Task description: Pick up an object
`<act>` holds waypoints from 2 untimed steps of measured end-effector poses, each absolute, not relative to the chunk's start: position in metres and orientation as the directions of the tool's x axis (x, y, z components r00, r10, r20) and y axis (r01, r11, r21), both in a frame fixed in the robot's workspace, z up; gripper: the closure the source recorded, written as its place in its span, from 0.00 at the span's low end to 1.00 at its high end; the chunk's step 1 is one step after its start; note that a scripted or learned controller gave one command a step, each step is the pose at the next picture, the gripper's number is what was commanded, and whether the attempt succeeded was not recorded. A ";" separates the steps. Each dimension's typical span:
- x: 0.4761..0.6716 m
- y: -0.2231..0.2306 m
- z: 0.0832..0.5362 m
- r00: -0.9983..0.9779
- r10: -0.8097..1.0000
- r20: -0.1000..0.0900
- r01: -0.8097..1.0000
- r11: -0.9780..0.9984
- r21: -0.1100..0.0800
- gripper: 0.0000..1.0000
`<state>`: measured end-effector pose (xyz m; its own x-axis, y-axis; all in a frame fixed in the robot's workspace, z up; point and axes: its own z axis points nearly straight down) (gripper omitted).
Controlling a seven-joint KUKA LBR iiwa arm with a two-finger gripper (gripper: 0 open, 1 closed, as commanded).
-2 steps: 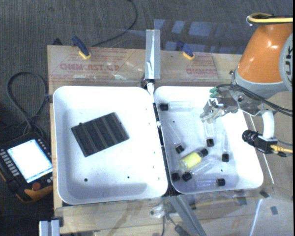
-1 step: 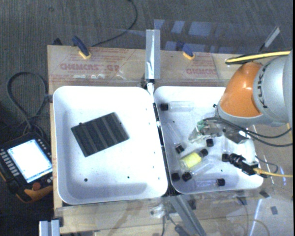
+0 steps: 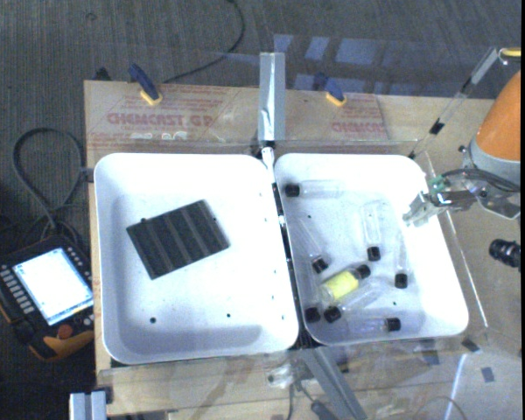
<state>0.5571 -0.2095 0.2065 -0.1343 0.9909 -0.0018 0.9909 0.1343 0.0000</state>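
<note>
Camera view, table: the table (image 3: 105, 116) carries two shallow white bins side by side, which keeps loose items contained and within the arm's reach from the right.

Camera view, left bin: the left bin (image 3: 114, 322) holds one flat, dark ribbed panel (image 3: 177, 237), lying at a slant near the middle. It rests flush on the floor of the bin, so it offers little edge to grip from above.

Camera view, right bin: the right bin (image 3: 437, 309) holds the candidates for picking, a scatter of clear tubes with black caps. One clear tube (image 3: 373, 227) lies near the centre, and a yellow-filled tube (image 3: 341, 284) lies lower down among several black caps (the clear bodies are hard to separate from the white floor). All lie on their sides, apart from the arm.

Camera view, arm: the grey arm with its orange band (image 3: 500, 121) enters at the right edge. The gripper (image 3: 429, 201) sits over the right bin's right rim, above the tubes and touching none.

Fingers: their state cannot be told; the tip is small and blurred. Nothing is seen between them.

Judgement: the pick has not begun. The yellow-filled tube looks the easiest target to see, though neighbouring caps crowd it and a round tube may roll.
</note>
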 end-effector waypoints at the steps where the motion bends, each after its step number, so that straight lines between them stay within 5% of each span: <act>1: 0.549 -0.209 0.094 -0.152 0.988 0.000 0.988 0.152 0.008 0.00; 2: 0.589 -0.223 0.279 -0.224 0.975 -0.002 0.975 0.224 0.001 0.00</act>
<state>0.5888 -0.2232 0.2792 -0.2236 0.9747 -0.0016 0.9747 0.2236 0.0011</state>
